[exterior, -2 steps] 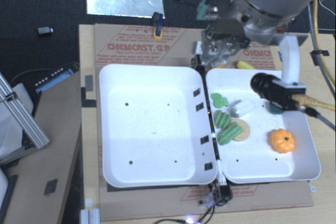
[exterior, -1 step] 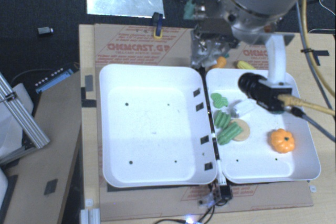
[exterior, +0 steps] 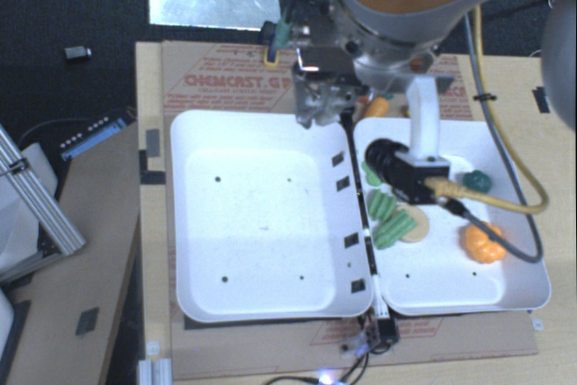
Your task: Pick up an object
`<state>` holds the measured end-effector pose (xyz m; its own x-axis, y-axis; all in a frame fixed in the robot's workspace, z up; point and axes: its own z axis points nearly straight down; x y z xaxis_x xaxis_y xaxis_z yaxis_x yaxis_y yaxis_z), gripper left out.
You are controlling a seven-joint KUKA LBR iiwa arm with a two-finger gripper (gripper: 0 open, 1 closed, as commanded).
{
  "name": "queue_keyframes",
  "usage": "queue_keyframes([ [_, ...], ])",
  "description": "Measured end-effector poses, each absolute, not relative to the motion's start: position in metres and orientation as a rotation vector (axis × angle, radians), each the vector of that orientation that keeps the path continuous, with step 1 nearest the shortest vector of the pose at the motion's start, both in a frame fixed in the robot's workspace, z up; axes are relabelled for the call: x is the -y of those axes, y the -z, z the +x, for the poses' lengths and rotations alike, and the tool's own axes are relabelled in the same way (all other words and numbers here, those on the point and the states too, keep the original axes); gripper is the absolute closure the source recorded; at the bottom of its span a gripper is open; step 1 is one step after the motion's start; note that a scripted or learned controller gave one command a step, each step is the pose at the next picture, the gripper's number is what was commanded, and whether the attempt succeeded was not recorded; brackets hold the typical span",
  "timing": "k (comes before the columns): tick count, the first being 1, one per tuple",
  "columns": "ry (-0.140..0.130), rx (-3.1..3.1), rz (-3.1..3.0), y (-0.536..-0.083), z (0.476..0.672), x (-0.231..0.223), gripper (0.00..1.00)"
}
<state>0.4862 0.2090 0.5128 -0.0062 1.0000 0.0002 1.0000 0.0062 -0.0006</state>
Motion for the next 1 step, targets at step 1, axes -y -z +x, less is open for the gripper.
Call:
queue_keyframes([
  [1,0.007,2.228,-2.216,-0.5361,0.4865,-0.2247,1.0],
])
